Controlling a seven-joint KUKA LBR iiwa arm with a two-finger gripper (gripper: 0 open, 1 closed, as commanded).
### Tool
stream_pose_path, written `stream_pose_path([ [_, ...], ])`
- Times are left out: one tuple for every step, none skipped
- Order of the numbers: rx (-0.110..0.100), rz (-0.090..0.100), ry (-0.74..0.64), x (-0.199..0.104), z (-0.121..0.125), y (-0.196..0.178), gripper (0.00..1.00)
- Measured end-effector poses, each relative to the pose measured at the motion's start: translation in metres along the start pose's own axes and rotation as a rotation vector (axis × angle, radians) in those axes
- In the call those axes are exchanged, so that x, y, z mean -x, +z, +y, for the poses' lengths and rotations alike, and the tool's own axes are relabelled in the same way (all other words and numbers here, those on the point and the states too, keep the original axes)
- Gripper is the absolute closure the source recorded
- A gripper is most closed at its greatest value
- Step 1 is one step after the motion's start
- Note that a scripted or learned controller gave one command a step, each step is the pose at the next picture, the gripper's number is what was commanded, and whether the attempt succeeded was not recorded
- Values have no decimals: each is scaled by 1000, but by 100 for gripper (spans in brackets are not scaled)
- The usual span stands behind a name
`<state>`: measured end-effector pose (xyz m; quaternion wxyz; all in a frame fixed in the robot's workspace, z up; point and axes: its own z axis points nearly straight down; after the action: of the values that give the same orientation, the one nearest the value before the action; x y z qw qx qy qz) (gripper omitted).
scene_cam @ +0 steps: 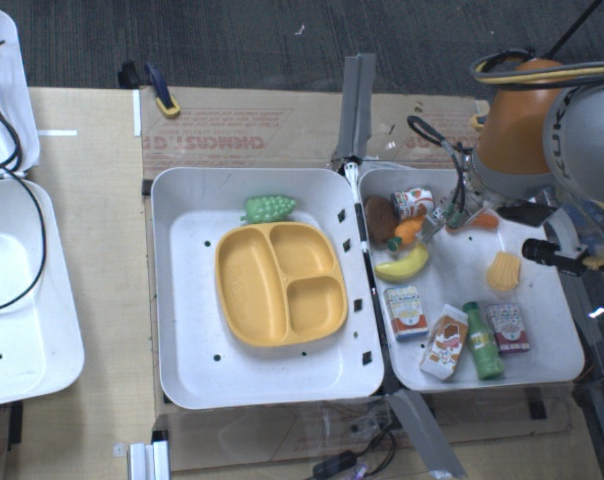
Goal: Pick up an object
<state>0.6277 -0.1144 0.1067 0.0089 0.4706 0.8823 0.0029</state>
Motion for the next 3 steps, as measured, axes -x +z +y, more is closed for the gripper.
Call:
stream_pose_path([
  [-17,13,56,-33,7,-125,100],
  [-17,13,56,-33,7,-125,0],
  [-15,12,35,-3,2,-1,0],
])
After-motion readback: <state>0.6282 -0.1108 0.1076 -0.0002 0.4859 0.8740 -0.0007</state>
